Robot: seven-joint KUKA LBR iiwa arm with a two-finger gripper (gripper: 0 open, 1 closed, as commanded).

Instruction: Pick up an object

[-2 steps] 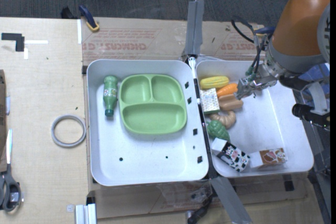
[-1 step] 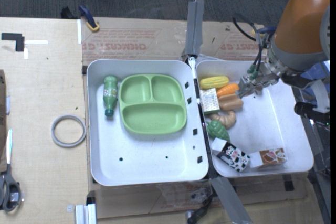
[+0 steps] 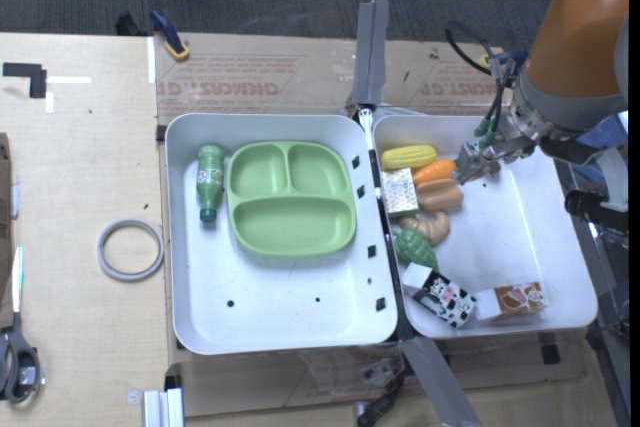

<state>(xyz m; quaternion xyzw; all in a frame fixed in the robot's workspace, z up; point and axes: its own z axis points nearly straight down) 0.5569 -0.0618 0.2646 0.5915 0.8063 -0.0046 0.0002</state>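
My gripper [image 3: 478,162] hangs low in the right bin [image 3: 540,245], at its upper middle, just right of an orange carrot [image 3: 434,172]. Beside the carrot lie a yellow corn cob [image 3: 408,156], a tan bread roll [image 3: 441,197], a small patterned box [image 3: 399,192], a tan croissant-like piece [image 3: 429,227] and a green leafy piece [image 3: 414,248]. Near the bin's front edge sit a black-and-white cow-print box [image 3: 446,300] and a brown-and-white packet [image 3: 519,298]. Nothing shows between the fingers.
The left bin [image 3: 280,310] holds a green divided plate [image 3: 292,198] and a green bottle [image 3: 209,182]. On the bench at left lie a tape ring [image 3: 130,248] and scissors [image 3: 17,360]. The arm's orange band [image 3: 580,15] looms over the right bin's far corner.
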